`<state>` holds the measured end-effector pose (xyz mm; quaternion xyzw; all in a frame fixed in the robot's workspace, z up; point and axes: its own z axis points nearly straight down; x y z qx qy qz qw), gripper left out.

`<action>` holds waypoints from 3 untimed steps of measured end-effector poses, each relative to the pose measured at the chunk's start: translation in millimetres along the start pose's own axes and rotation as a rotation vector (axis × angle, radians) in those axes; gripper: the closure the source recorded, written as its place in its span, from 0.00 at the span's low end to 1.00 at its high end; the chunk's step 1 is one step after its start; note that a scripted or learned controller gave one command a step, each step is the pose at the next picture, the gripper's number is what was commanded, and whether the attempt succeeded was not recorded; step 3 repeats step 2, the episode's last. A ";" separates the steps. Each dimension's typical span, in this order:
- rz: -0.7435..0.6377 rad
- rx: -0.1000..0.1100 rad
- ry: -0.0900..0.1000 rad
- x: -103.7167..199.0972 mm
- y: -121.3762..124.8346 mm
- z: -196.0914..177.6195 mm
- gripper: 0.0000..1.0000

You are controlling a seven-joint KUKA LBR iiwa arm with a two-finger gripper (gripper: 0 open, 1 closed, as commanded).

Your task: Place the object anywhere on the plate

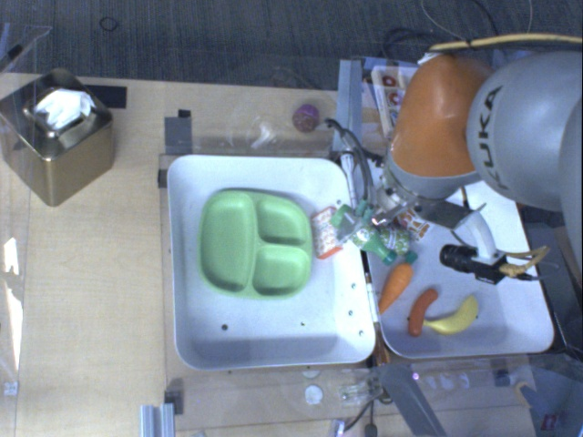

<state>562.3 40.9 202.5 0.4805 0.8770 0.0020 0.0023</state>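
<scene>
Beside crinkly packet (326, 232), smooth green plate (254, 243)

The light is soft and even, and it seems to come from above. The white bin (273, 335) left of the gripper (378, 221) shows a grey shadow along its near wall. The arm (492, 116) looks slightly blurred. The whole picture is a little grainy, without strong glare.

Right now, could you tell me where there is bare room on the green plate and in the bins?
The green plate has all three compartments bare. The left bin has bare floor below and left of it. Crowded: the bins' shared edge, where the gripper hangs by a packet, and the carrot, sausage and banana.
</scene>
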 end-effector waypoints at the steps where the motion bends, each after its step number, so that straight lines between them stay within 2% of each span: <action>1: -0.104 0.000 0.001 47.3 59.9 3.6 1.00; 2: -0.103 -0.001 0.000 47.1 59.9 3.4 0.00; 3: -0.103 -0.001 0.000 47.1 59.9 3.4 0.00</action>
